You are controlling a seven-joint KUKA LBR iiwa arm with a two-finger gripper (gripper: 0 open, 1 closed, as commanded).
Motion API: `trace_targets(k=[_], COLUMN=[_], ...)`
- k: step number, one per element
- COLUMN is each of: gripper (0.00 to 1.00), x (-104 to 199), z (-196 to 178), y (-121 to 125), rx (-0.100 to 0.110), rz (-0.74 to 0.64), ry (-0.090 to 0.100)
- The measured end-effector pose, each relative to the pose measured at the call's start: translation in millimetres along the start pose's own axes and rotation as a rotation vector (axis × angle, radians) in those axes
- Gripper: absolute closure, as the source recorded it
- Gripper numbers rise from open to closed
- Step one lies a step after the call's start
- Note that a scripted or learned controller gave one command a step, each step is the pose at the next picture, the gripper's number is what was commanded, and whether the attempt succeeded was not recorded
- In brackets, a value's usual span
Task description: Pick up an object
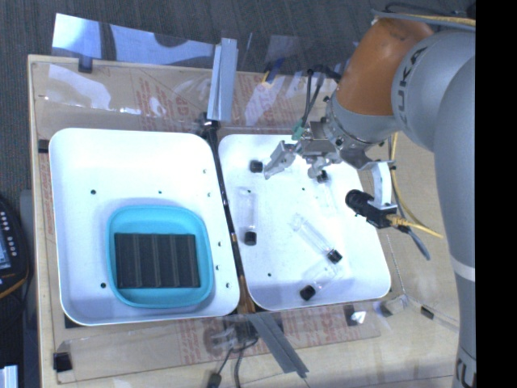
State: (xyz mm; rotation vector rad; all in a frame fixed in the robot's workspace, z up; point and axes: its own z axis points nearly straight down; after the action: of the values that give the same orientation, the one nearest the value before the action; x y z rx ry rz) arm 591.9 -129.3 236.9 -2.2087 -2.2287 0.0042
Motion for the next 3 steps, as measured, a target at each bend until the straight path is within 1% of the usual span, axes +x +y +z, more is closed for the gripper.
trace_targets(k=[1, 2, 3], gripper=[0.00, 0.00, 0.00], x=[25, 61, 49], z=[107, 45, -66], y=[-66, -45, -24], rx=[-0.002, -0.003, -0.006], rz=[-0.126, -0.064, -0.574], ry=[-0.004, -0.002, -0.004])
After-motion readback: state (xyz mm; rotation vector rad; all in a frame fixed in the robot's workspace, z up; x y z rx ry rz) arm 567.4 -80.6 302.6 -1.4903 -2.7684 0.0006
